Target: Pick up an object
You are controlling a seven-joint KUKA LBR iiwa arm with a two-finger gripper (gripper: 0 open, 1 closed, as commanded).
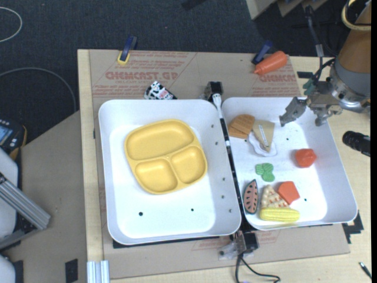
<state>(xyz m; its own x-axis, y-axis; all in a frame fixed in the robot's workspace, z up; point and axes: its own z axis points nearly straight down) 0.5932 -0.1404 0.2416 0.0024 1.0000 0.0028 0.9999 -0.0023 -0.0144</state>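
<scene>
My gripper (306,117) hangs over the far part of the right bin (330,175), its two grey fingers spread open with nothing between them. Under and in front of it lie toy foods: a red tomato (304,157), a brown bread piece (242,125), a tan wedge (266,131) on a white scrap, a green leaf (265,171), a watermelon slice (251,196), an orange-red block (288,191) and a yellow corn cob (279,215). The tomato sits just in front of the fingers, apart from them.
The left bin (118,205) holds a yellow divided plate (166,156). On the bench behind the bins lie an orange carrot (271,62), a black-and-white toy (159,91) and a yellow-blue clamp (125,52). A black part (359,141) sticks in at the right.
</scene>
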